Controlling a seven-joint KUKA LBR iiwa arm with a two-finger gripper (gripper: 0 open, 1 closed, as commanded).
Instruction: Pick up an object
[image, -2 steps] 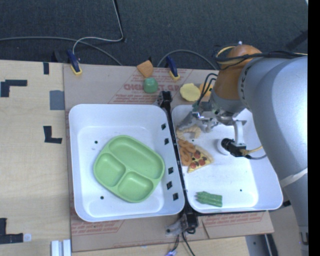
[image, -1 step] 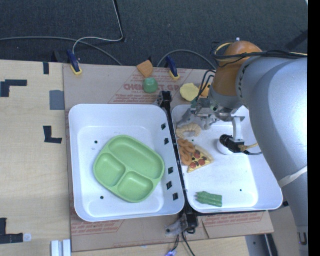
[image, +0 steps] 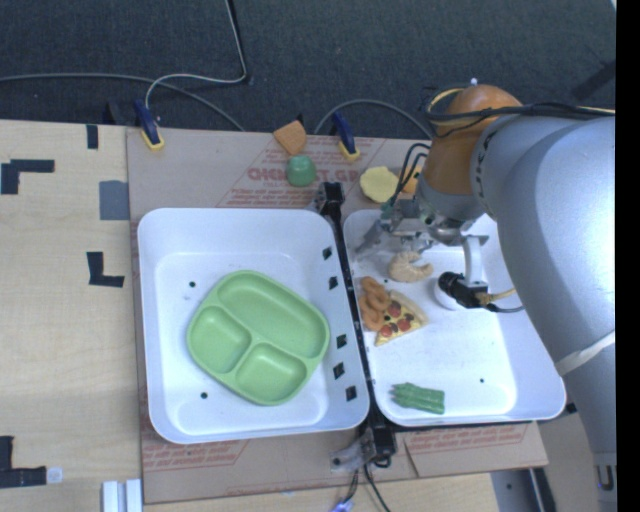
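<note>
Two bins (image: 160, 300) side by side; the gripper (image: 408, 243) hangs over the right one, right above a tan pastry piece (image: 408, 268), can't tell its state. Pizza slice (image: 392, 312) sits nearby.

A light green, three-compartment plastic tray (image: 258, 338) lies in the white left bin (image: 160, 290). The white right bin (image: 500, 385) carries a tan pizza slice with red dots (image: 392, 315), a dark green leafy piece (image: 417, 398) and a beige pastry (image: 408, 267). The grey arm (image: 555, 220) wears an orange band (image: 462, 140).
</note>
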